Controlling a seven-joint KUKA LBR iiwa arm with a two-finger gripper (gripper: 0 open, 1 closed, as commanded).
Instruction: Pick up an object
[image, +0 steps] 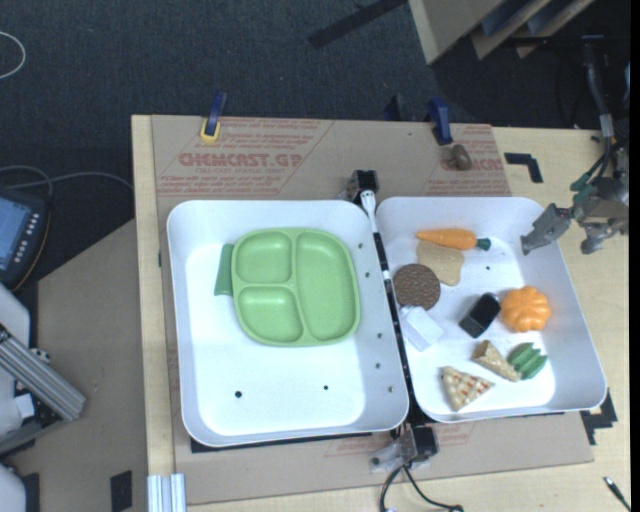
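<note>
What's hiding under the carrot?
The carrot lies partly on a tan slice, maybe bread, in the right bin. The slice's covered top edge can't be seen.

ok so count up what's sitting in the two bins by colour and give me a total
Green: 2, divided plate, pea pod
Orange: 2, carrot, pumpkin
Brown or tan: 4, cookie, cracker, pizza slice, wedge
Black: 1, block
White: 1, piece
Total: 10
</note>
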